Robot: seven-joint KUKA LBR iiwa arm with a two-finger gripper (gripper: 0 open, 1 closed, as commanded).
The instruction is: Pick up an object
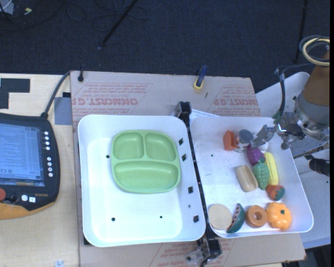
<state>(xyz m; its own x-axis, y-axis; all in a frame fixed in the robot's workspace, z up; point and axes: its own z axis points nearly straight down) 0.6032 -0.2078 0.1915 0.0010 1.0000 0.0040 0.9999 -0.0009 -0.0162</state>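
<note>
The right white bin (211,149) holds several toy foods: an orange-red block (230,140), a grey round piece (245,135), a purple grape bunch (255,154), a yellow banana (272,167), a green knobbly piece (261,175) and a tan bread roll (246,178). Along its front edge lie a red strawberry (275,192), an orange pumpkin (279,215), a donut (256,216), a watermelon slice (236,218) and a pale round biscuit (219,216). My gripper (274,137) hovers over the bin's far right part, just above the grapes and banana, open, with nothing between its fingers.
The left white bin (100,216) carries a green divided plate (145,161). A black divider strip (190,166) runs between the bins. A teach pendant (19,157) lies at the left of the bench. Cables and the arm's base stand at the right.
</note>
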